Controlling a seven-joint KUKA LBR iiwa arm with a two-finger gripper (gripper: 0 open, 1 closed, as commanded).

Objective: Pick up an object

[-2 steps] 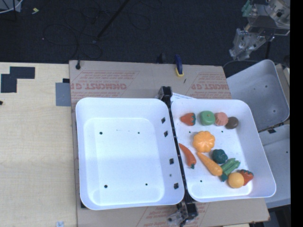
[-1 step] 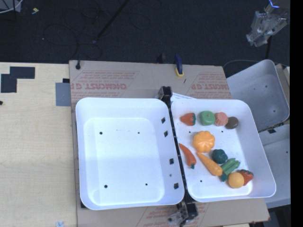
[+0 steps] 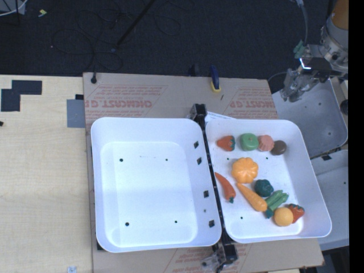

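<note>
A light wooden tabletop [image 3: 40,175] is carrying a brown cardboard sheet [image 3: 142,98] printed with red lettering, and two shallow white plastic bins are sitting on that sheet side by side, touching along a black clipped seam. The left white bin [image 3: 108,152] is showing only its bare floor and a few small dark holes. The right white bin [image 3: 310,169] is holding a scatter of plastic toy foods: along its far edge a small red-orange tomato [image 3: 226,143], a round green piece [image 3: 248,141], a pink piece [image 3: 265,143] and a dark brown piece [image 3: 278,148] are lying in a row. An orange ribbed pumpkin [image 3: 245,170] is resting near the middle, with a red chilli pepper [image 3: 225,186] by the seam, a long orange carrot [image 3: 251,197], a dark teal lump [image 3: 263,187], green bean pods [image 3: 276,200], a small round orange fruit [image 3: 283,216] and a red strawberry-like piece [image 3: 296,211] clustering toward the near corner. The gripper [image 3: 296,87] is hovering at the upper right, beyond the bins, well apart from the toys; whether it is spread or closed cannot be told. Behind the tabletop, a dark carpeted floor [image 3: 170,27] with loose cables is stretching away.
</note>
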